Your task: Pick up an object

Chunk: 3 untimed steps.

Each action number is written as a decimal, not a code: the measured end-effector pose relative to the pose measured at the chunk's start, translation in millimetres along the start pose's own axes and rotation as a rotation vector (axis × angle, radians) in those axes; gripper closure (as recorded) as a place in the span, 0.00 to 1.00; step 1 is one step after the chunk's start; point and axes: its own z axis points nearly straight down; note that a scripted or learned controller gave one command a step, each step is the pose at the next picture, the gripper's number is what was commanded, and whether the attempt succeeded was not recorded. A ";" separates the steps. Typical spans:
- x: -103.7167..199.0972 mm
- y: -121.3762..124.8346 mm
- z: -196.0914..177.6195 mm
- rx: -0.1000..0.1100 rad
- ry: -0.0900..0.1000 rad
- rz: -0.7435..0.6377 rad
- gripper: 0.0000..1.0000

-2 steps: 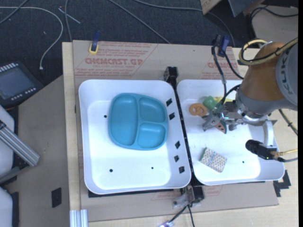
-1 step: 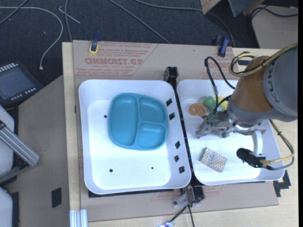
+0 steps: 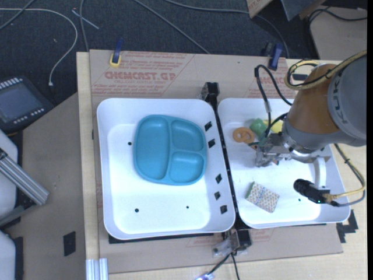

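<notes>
My gripper [image 3: 265, 154] hangs low in the right bin [image 3: 291, 214], under the grey and orange arm. Its tips are near the bin floor, and the arm blocks my sight of them. Just left and above it lies a small brown ring-shaped object [image 3: 243, 135]. A green object [image 3: 257, 125] and a yellow one [image 3: 276, 125] sit behind it, partly covered by the arm. A speckled pale square pad [image 3: 263, 196] lies on the bin floor below the gripper, apart from it.
The left bin [image 3: 116, 174] holds a blue sectioned plate [image 3: 170, 149]. A black divider with clips [image 3: 220, 156] runs between the bins. Cables loop over the right bin's back and right rim.
</notes>
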 end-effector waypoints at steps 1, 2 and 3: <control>-4.7 -2.7 -62.4 -0.006 -0.003 -0.001 1.00; -4.6 -1.1 -116.6 -0.007 -0.003 -0.002 1.00; -4.4 -0.5 -120.2 -0.002 -0.002 -0.002 1.00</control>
